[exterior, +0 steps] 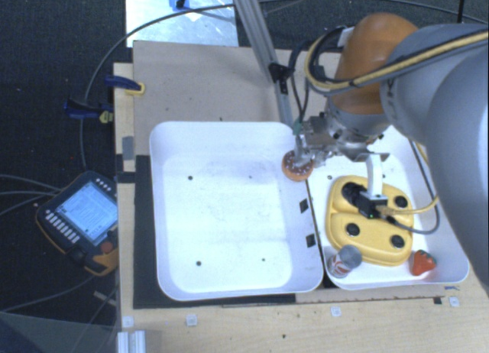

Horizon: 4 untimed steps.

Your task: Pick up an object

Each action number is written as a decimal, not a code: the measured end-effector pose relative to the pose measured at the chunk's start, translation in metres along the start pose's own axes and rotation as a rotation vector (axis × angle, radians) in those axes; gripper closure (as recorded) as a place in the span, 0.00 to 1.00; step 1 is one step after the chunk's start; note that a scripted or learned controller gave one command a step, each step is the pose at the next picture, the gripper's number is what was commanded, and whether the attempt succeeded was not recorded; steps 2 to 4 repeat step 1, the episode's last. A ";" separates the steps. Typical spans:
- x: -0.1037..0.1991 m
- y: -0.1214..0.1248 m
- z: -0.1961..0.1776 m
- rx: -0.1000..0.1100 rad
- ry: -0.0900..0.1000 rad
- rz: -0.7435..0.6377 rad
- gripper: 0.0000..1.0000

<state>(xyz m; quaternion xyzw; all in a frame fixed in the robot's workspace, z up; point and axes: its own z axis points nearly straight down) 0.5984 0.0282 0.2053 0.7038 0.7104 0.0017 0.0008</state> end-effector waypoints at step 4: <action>0.055 0.031 -0.005 -0.002 0.001 0.000 1.00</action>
